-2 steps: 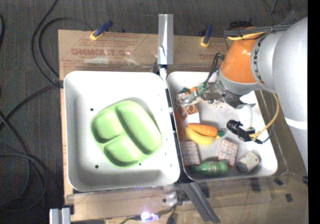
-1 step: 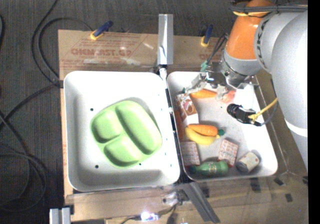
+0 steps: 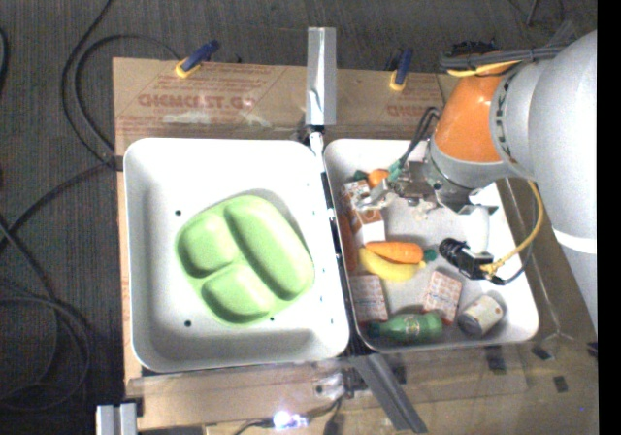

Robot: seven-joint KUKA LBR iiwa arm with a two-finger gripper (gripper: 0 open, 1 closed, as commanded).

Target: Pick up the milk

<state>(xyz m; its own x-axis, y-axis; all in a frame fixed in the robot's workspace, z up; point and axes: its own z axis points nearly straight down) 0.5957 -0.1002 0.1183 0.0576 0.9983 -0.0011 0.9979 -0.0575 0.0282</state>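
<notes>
2 shallow white plastic bins sit side by side on the brown tabletop [image 3: 136, 103], their inner rims touching. The right bin [image 3: 519, 317] is crowded; the left bin [image 3: 146, 229] carries a green 3-compartment plate [image 3: 247, 258] with bare white floor all around it.

The grey arm with its orange band [image 3: 471, 132] reaches in over the right bin's far right part, and the claw [image 3: 412, 185] hangs low over the far half of that bin. Whether it is wide, narrow or holding anything cannot be told.

Just left of the claw, against the bin's left wall, stands the small red and white milk carton [image 3: 361, 210], close to the claw though contact cannot be judged. Nearer the camera than the claw lie an orange carrot [image 3: 393, 250] and a yellow banana [image 3: 390, 269], touching each other. Beyond them, along the near wall, lie a green bottle [image 3: 409, 327] and a grey can [image 3: 480, 315].
</notes>
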